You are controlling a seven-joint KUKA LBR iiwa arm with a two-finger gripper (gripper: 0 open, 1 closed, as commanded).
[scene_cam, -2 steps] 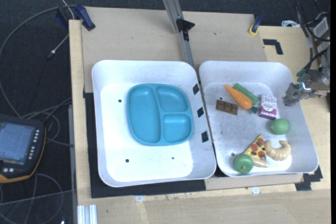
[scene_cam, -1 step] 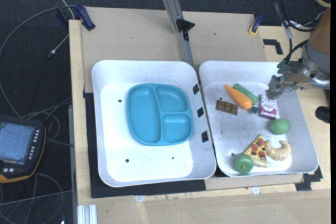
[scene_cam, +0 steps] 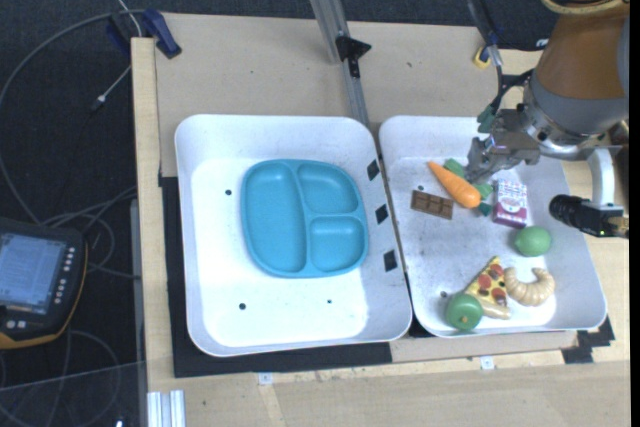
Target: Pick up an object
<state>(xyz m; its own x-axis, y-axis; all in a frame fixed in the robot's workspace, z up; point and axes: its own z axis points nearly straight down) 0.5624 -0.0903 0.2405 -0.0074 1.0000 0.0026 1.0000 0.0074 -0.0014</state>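
Carrot (scene_cam: 455, 184): tapered, smooth orange, beneath gripper (scene_cam: 484, 165).

A blue divided plate (scene_cam: 303, 230) lies in the left white bin (scene_cam: 200, 155); a handheld screen (scene_cam: 35, 280) sits at the frame's lower left, off the worktop (scene_cam: 250, 65).

The scene is evenly and brightly lit from above. Faint glare is seen on the white bins (scene_cam: 200, 175). Shadows are soft, and slight graininess is noticed throughout.
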